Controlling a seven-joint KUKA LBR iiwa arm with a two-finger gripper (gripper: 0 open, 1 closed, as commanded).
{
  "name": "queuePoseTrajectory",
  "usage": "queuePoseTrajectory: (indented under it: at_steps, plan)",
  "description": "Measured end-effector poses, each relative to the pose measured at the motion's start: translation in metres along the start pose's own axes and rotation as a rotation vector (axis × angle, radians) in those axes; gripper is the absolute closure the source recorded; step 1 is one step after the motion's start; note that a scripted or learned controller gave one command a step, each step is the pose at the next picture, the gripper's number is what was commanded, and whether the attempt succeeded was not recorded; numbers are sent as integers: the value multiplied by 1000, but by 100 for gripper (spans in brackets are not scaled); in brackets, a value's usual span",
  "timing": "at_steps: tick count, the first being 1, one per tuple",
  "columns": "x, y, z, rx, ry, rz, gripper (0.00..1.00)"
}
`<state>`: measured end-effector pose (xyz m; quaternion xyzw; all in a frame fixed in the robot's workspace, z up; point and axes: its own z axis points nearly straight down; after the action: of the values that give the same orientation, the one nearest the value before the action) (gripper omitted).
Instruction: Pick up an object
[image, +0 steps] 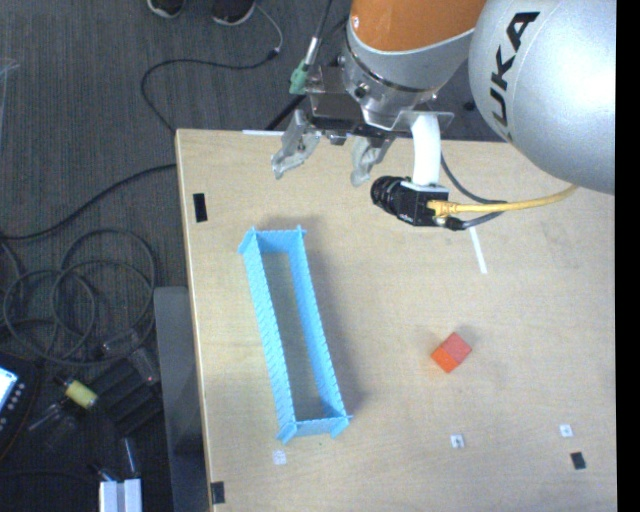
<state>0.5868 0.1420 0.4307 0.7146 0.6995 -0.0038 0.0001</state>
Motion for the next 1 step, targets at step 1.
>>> queuePoseTrajectory:
  at_steps: [1]
  plan:
    - [0,2,-6,5,-6,1,100]
